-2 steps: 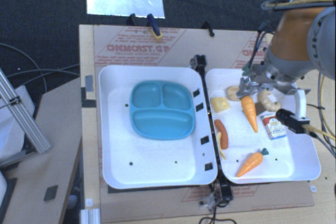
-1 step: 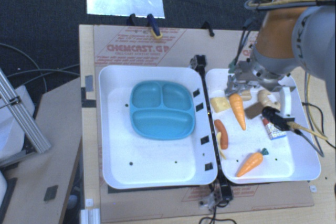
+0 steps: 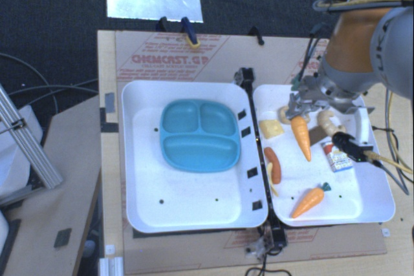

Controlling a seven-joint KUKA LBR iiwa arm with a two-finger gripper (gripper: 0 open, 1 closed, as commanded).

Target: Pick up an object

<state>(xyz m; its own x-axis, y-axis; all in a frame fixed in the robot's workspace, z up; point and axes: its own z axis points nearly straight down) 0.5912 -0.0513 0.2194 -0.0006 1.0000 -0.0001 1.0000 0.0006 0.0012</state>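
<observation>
The counter (image 3: 174,58) carries two white bins side by side: the plate bin (image 3: 139,158), with a blue divided plate (image 3: 197,139) at its middle, and the food bin (image 3: 362,197), where the loose things lie. The grey arm (image 3: 362,35) leans in over the food bin's far edge. Its claw (image 3: 301,105) hangs over the far half of that bin, closer to the wall shared with the plate bin than to the outer wall. Whether the claw is released or clenched I cannot tell, since its tip blurs into the wrist above it. The likeliest thing to pick is the upper carrot (image 3: 301,136). Its thick end sits right under the claw, either touching it or just short of it. Its long axis runs from there toward the bin's near edge, with the tip slanting slightly to the outer wall. So the carrot lies below the claw and on its near-edge side, and a grasp would have to close across that axis, close to the thick end. A second carrot (image 3: 307,201) lies by the near edge, well apart from the claw. A sausage (image 3: 273,165) lies along the shared wall, and a yellow wedge (image 3: 270,129) sits just beside the upper carrot on that same side. A brown block (image 3: 317,134) crowds the carrot's other flank, which leaves little room for the claw there.
</observation>
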